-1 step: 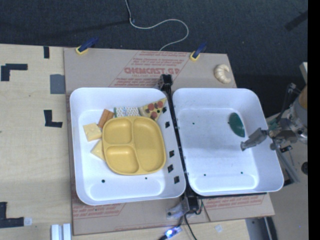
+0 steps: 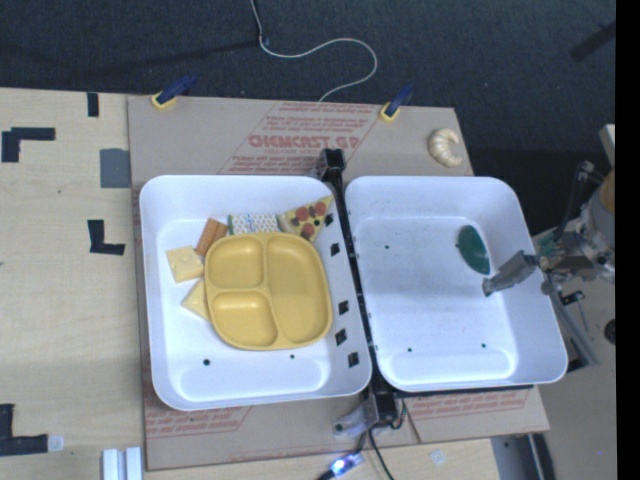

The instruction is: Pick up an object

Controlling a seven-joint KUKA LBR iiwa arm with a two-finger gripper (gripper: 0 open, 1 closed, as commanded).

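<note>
My claw [image 2: 505, 273] hangs over the right bin's [image 2: 440, 363] right side; I cannot tell how it stands. A green object [image 2: 473, 248] lies just beside it in that bin. The left bin [image 2: 165, 268] holds a yellow plate [image 2: 268, 290] over small pieces.

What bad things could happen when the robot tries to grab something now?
1. The green object lies close to the right bin's far-right wall, so the gripper might bump the wall or just push it away.
2. In the left bin, the small pieces are tucked under the yellow divided plate, so they look hard to pinch.
3. The plate is wide, so it might slip.
</note>
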